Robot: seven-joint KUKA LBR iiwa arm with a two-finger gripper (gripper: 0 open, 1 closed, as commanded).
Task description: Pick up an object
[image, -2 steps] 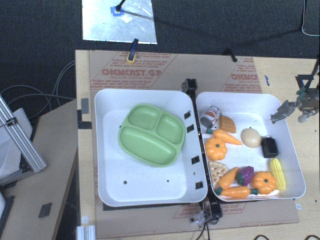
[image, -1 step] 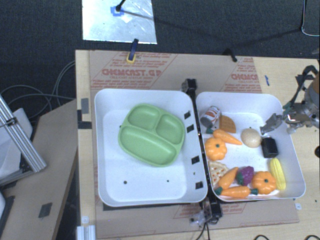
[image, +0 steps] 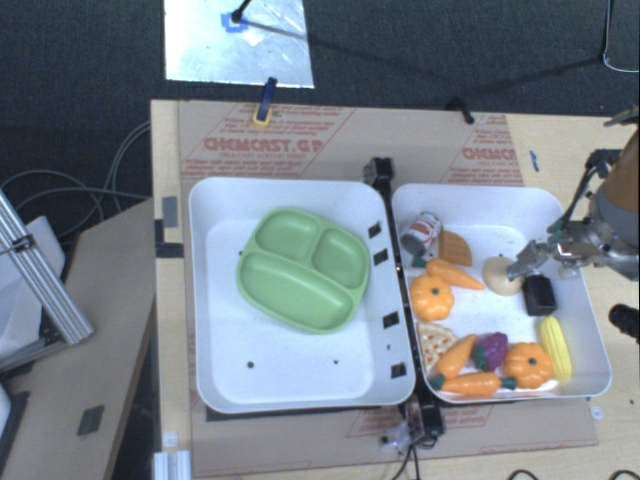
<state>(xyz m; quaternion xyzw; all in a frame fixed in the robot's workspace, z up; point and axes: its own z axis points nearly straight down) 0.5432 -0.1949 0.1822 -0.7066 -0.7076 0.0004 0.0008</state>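
Arm enters from the right edge over the right bin (image: 575, 218); gripper (image: 532, 268) sits low in that bin's right half, a grey finger angled left toward a round tan object (image: 499, 274) and apparently touching its right side, a black block-shaped piece (image: 539, 294) just below it. Jaw opening can't be read at this angle, and nothing is visibly clamped. Right bin contents: small can (image: 421, 233) near the top left, brown wedge (image: 455, 249) just right of it, carrot (image: 453, 273) below, orange pumpkin (image: 432, 295) against the left wall, cracker-like piece (image: 433, 341) lower down, second carrot (image: 457, 353) tilted, third carrot (image: 471, 384) lying along the front wall, purple grapes (image: 490, 349), second pumpkin (image: 527, 363), yellow corn cob (image: 556, 346) upright-ish near the right wall. Left bin (image: 215, 298) carries a green divided plate (image: 303, 268), lying tilted, well apart from the gripper
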